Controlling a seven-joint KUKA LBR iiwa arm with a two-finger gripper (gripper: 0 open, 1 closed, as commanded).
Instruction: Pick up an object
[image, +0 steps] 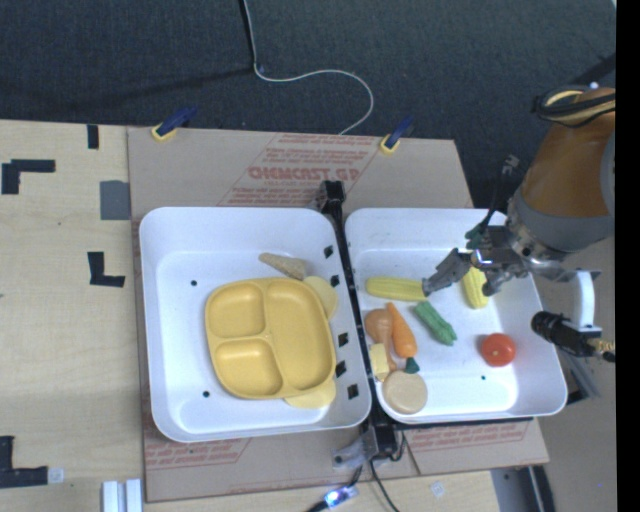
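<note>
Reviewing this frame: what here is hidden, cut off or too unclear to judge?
- Gripper, camera view: too blurred to judge its state.
- Yellow piece beside it: partly covered by the gripper; contact unclear.
- Flat yellow items under the divided yellow tray: mostly covered.
- Arm: cut by the right edge.

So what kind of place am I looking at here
Most likely a robotics lab's pick-and-place test bench. A robot arm with a pincer reaches over two white bins of toy food, such as a plastic tomato, set on clamped cardboard.
</note>
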